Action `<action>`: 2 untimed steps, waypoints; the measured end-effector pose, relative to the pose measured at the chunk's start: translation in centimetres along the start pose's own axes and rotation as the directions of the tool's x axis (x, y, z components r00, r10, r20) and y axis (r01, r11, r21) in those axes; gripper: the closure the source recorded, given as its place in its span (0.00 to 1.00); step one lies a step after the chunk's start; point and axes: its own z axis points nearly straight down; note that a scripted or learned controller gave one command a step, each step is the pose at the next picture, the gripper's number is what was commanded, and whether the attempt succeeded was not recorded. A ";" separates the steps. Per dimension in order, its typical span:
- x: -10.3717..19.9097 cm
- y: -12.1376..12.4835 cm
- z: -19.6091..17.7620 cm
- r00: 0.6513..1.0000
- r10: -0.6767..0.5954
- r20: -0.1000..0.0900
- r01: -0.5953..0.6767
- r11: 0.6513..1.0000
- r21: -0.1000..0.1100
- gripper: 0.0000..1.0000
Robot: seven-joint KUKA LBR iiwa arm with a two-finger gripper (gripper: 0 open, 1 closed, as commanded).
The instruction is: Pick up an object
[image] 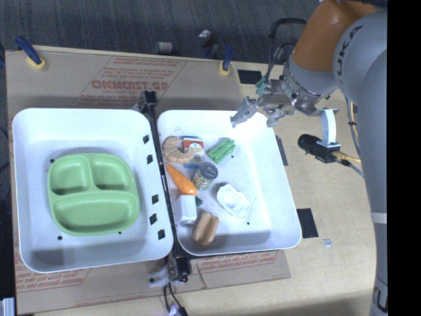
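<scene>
Camera view: right bin (pixel 279 176) stocked, nothing lifted.
We log the hand (pixel 253 114) at the bin's one o'clock corner, fingers spread, gripping nothing. Carrot (pixel 180 178), green pod (pixel 222 150), can (pixel 206 174) and bread roll (pixel 205 228) lie from centre to nine o'clock. We judge descent, grasp and lift all remain.

Toys clustered left half of right bin (pixel 279 196): carrot (pixel 181 179), green pods (pixel 222 150), can (pixel 206 174), white cup (pixel 231 199), bread roll (pixel 205 228).
</scene>
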 end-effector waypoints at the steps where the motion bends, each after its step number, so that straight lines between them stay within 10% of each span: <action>1: -0.7 -6.9 16.5 1.000 -0.001 -0.001 0.001 1.000 0.000 0.00; 2: -0.7 -6.9 15.5 1.000 -0.007 0.001 0.007 1.000 0.001 1.00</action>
